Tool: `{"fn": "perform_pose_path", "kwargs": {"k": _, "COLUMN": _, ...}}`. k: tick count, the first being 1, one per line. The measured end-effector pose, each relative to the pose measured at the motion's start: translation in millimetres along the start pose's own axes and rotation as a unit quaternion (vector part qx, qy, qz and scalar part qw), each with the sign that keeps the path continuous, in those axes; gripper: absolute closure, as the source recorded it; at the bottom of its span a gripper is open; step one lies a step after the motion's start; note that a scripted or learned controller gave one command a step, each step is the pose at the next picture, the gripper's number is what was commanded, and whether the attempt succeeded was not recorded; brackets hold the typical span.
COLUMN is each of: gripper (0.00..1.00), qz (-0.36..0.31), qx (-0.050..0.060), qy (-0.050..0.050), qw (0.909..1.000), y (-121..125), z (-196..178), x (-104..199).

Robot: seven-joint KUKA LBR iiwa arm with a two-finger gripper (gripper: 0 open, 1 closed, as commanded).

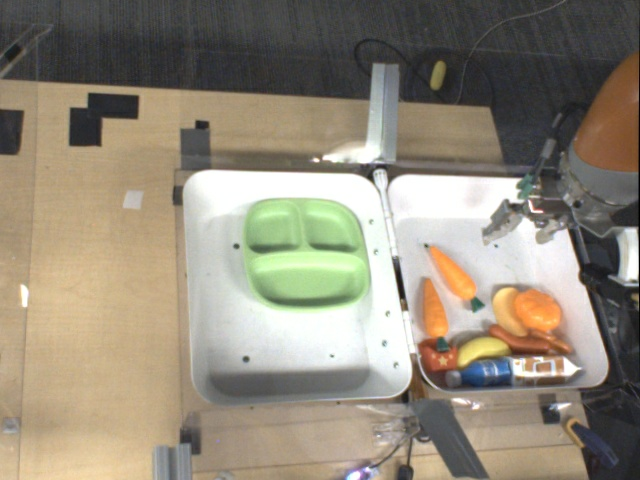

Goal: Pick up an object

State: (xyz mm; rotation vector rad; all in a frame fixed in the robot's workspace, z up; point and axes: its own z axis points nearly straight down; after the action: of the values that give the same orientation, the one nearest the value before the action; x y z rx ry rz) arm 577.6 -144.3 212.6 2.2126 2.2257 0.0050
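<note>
Beside one green three-compartment plastic plate (304,250), two orange plastic carrots (452,272) lie below the spread-fingered pincer (524,219) (gripping nothing).

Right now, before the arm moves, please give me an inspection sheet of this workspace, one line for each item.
Surface: wooden bench bearing left bin and right bin.
Job's things: two carrots, orange, banana, blue bottle, crowded at the right bin's near end.
Clutter: green divided plate in the left bin.
Grippers: gripper over the right bin's far right part, holding nothing.
Cables: black cable and white cable on the floor.
Surroundings: dark carpet; yellow object behind the bench.
</note>
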Motion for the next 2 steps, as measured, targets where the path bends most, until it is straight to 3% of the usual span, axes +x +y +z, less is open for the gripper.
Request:
{"fn": "perform_pose_path", "kwargs": {"k": 1, "gripper": 0.0, "qz": 0.0, "qx": 0.0, "qy": 0.0, "qw": 1.0, "y": 0.0, "z": 0.0, "x": 0.0}}
{"fn": "perform_pose_path", "kwargs": {"k": 2, "gripper": 0.0, "qz": 0.011, "qx": 0.001, "qy": 0.0, "qw": 0.9999, "y": 28.3, "z": 82.8, "x": 23.2}}
